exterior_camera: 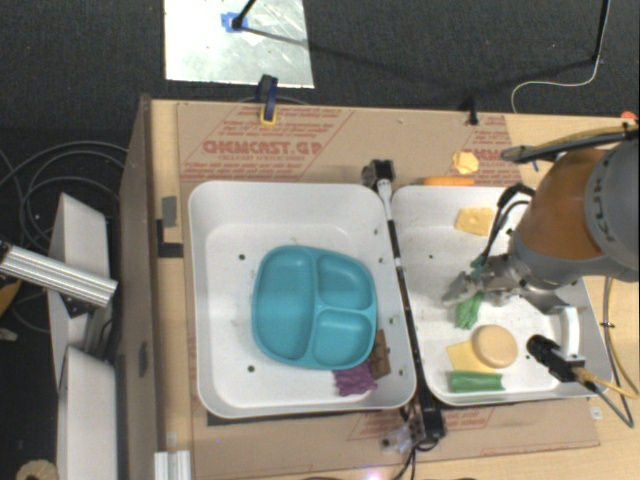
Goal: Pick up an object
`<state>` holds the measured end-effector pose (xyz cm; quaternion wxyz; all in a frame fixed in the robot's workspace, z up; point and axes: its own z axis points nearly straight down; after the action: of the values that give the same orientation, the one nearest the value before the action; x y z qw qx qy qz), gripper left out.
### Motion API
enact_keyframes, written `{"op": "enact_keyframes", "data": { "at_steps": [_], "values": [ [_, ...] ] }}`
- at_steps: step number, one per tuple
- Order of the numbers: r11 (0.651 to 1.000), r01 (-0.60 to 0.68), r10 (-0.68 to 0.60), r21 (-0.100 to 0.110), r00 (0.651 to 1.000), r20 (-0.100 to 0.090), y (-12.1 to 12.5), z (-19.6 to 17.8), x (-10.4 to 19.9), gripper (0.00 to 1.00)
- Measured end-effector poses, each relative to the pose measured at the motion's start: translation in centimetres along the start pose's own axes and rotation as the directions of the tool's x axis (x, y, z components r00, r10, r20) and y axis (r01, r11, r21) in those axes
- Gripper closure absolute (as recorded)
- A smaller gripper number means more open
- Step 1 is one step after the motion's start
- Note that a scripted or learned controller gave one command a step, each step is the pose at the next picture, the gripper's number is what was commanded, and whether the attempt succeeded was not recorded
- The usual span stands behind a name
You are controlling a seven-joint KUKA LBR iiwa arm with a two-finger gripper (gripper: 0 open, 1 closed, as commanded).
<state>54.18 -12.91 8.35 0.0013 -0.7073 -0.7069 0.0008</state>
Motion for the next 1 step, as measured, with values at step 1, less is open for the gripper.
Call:
{"op": "enact_keyframes", "data": {
  "at_steps": [1],
  "values": [
    [1.0,0.002,-0.002,-0.006,1.0,0.0,0.27,-1.14,0.09,1.0]
  ]
}}
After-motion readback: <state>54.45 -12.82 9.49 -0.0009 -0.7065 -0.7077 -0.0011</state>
